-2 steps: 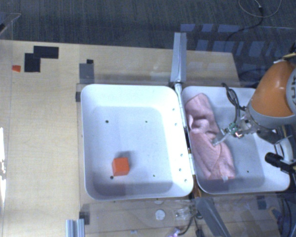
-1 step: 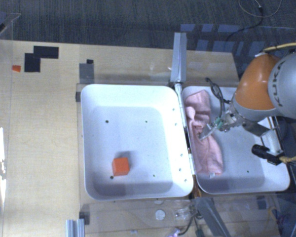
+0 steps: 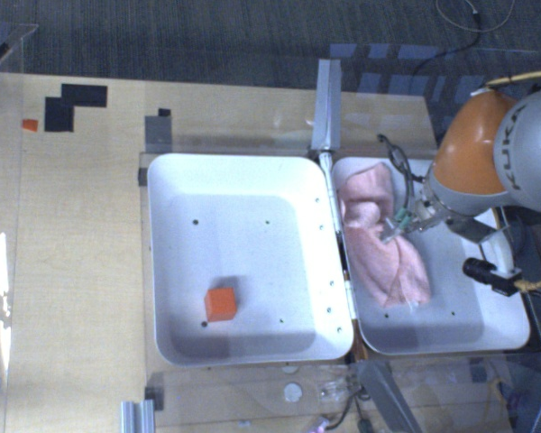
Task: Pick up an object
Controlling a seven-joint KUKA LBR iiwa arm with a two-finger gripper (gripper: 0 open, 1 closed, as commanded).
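A small orange cube [image 3: 221,304] lay in the left shallow white bin [image 3: 243,188], well apart from the fingers; the crumpled pink cloth [image 3: 381,238] in the right bin [image 3: 487,327] touched the two-finger gripper [image 3: 398,226], grip state untellable.

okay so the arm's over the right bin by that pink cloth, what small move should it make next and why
Probably lower straight down a little. The claw sits at the right edge of the pink cloth, which lies bunched in the right bin, and no fabric visibly sits between its tips.
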